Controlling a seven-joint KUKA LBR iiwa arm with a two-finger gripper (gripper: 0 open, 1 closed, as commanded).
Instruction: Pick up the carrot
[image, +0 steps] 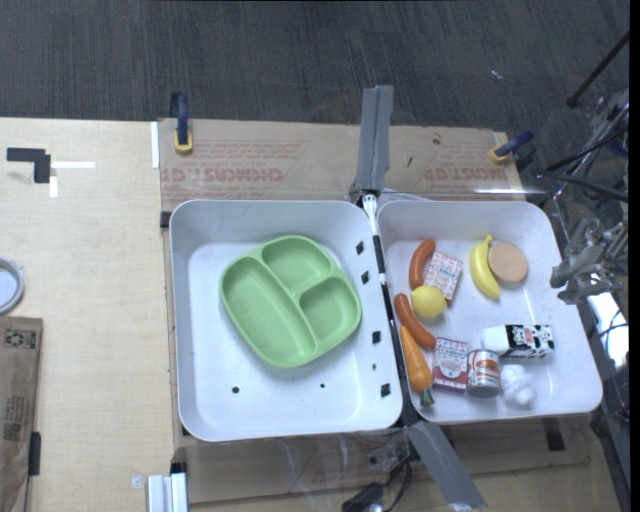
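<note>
carrot (416, 362) lies loose at the near-left edge of the right bin (560, 400), untouched; end effector's state: cannot tell.

Grey metal arm parts (585, 262) with dark cables at right.

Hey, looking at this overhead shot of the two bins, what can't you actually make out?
- Claw: at the camera view's right edge, lost in cable clutter; open or shut unclear.
- Carrot: its tip lies against the right bin's left wall, partly hidden.
- Small can and milk carton: labels too small to read.
- White object: blends into the bin floor; shape unclear.
</note>
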